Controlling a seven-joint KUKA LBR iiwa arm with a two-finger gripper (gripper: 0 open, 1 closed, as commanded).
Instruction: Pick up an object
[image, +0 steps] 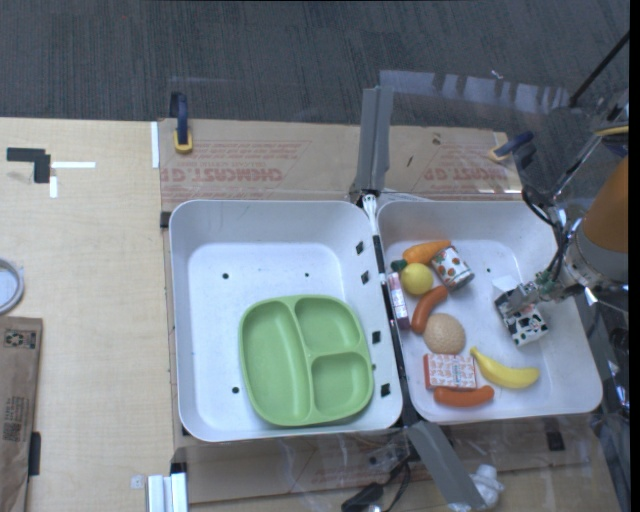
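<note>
1. My gripper (524, 312) sits low over the right bin (570, 400), toward its 3 o'clock side. I cannot tell whether it is apart or together; its tip merges with a small black-and-white object (530, 326) directly beneath it.

2. No object is seen held. The candidates all lie in the right bin: a banana (505, 370) at 5 o'clock from my tip, an egg-shaped brown piece (445, 333) at 9 o'clock, a lemon (417, 278) and a small can (452, 268) at 10 o'clock, a carrot (427, 250) beyond them, and a red-and-white box (450, 371) with a sausage (463, 396) at 7 o'clock.

3. Risk: the black-and-white object is small and appears tilted. A closure off its centre would likely pinch a corner and flick it away.

4. Risk: the banana lies near that object. A low sideways correction could nudge it or catch both pieces at once.

5. Risk: the bin's right wall is near my wrist. A descent drifting toward 3 o'clock could strike the rim.

6. Risk: the rounded pieces at 9 and 10 o'clock would probably roll if touched on a flank.

7. The left bin (200, 300) holds a green divided plate (305, 358), well apart from my position; no hazard there.
</note>
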